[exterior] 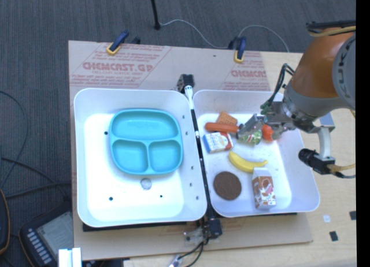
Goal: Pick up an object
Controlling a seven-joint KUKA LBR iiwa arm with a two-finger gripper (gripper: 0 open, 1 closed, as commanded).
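Our claw (pixel 253 131) sits low in the upper part of the right bin (pixel 306 202), right of frame centre; we cannot tell whether it is spread or pinching. A small green-and-red object (pixel 259 136) lies right at its tip, seemingly touching, long axis roughly left-right across the frame. Outward: carrot (pixel 220 126) and small carton (pixel 218 142) to the left, banana (pixel 247 162) just below, then brown disc (pixel 228 185) and juice box (pixel 263 191); blue tray (pixel 145 141) in the left bin.
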